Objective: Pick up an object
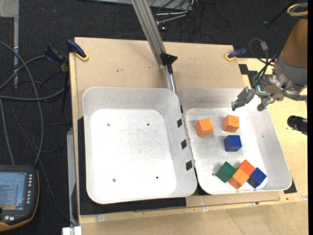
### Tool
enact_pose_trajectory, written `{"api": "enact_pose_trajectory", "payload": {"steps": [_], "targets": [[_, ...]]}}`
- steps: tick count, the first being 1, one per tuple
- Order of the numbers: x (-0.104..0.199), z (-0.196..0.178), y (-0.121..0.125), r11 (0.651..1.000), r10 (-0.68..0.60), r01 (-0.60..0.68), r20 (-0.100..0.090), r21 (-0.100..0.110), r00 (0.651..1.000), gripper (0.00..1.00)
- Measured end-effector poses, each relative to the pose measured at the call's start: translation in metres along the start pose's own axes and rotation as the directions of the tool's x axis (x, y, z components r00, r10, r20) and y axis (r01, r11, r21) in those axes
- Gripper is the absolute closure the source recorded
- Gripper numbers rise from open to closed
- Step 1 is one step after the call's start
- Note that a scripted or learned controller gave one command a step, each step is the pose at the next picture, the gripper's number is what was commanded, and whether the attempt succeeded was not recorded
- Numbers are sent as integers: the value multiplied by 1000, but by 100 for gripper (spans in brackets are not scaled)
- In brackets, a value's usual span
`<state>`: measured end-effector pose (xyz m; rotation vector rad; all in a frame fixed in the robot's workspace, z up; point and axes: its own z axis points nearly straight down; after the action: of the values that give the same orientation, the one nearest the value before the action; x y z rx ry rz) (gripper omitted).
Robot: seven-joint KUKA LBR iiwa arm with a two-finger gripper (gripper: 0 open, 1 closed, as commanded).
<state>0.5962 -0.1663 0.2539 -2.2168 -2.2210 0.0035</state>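
The gripper (253, 101) hangs over the far part of the right bin (274, 146), its two fingers spread apart with nothing between them, a posture suited to descending on a block. The nearest candidate, an orange cube (231, 123), lies in the right bin just nearward of the gripper; apart from its neighbours, it probably leaves room for the fingers.

Bright, even light — soft shadows, slightly grainy.
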Motion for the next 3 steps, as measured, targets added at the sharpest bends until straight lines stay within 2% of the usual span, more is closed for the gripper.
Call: {"api": "enact_pose_trajectory", "payload": {"steps": [1, 2, 3], "targets": [[0, -2, 1, 1000, -1, 1, 1, -4, 1000, 0], [2, 60, -6, 1000, 2, -2, 0, 2, 1000, 0], [0, 116, 3, 1000, 2, -2, 1, 1, 1000, 0]]}}
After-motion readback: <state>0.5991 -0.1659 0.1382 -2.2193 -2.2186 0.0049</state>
